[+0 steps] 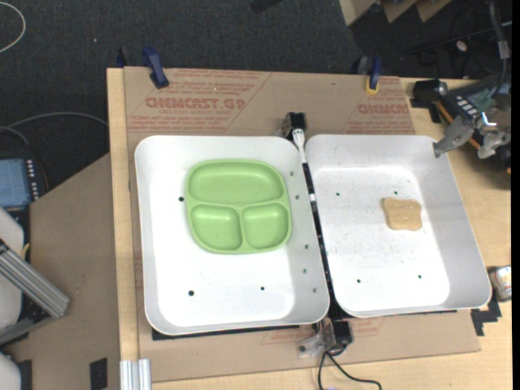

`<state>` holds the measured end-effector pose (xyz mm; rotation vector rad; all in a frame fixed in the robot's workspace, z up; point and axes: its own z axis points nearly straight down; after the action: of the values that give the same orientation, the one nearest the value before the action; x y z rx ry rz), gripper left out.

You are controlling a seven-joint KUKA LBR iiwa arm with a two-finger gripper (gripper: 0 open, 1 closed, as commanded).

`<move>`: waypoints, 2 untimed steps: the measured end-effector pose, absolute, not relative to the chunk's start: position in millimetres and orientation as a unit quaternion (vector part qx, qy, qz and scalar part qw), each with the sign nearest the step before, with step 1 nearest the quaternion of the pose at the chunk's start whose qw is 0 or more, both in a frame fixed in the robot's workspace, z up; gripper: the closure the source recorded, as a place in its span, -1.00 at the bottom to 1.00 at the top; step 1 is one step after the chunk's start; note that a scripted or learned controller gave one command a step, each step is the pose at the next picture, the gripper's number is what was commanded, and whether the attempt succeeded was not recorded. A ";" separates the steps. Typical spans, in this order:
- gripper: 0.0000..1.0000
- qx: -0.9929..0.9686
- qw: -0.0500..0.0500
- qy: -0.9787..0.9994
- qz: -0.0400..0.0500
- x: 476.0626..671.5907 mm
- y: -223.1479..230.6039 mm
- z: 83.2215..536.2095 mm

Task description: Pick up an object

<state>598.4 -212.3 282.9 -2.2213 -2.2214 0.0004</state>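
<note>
A small tan, toast-shaped object [402, 214] lies flat in the right white bin [357, 161], toward its right side. A light green divided plate [238, 205] with three compartments rests in the left white bin [162, 258], in its upper half. My gripper [471, 132] sits at the view's right edge, just outside the right bin's far right corner, well apart from the tan object and above and to the right of it. Nothing is seen held in it.
The two bins stand side by side on a cardboard-covered board [211, 96], held by blue clamps [154, 67] at the back. Cables and a small black fitting [296, 123] sit at the seam between the bins.
</note>
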 end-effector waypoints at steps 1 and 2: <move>-1.00 -0.706 -0.011 -0.708 -0.004 624.9 -223.9 521.6; -1.00 -0.706 0.002 -0.709 0.000 580.5 -169.0 492.7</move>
<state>580.5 -169.0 492.7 -2.2141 -2.2235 0.0007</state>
